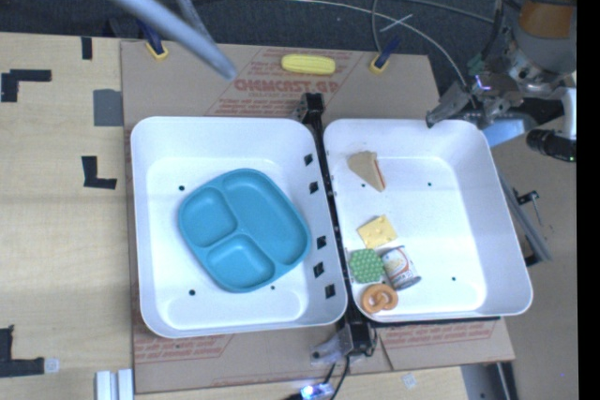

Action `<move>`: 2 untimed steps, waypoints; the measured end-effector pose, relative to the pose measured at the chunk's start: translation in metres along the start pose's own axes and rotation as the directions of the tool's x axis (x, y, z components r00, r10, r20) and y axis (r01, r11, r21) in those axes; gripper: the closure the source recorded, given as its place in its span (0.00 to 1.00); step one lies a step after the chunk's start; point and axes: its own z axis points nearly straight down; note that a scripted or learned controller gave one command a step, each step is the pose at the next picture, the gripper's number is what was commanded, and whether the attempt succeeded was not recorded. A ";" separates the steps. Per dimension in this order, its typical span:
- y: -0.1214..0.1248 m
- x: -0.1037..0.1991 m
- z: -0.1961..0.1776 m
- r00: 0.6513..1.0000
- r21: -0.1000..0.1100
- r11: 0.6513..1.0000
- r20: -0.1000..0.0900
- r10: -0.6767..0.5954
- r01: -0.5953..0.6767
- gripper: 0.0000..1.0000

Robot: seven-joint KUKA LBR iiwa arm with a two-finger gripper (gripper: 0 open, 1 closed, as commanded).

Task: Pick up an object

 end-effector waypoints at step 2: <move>0.002 0.003 0.035 1.000 -0.009 1.000 0.003 -0.004 0.004 0.00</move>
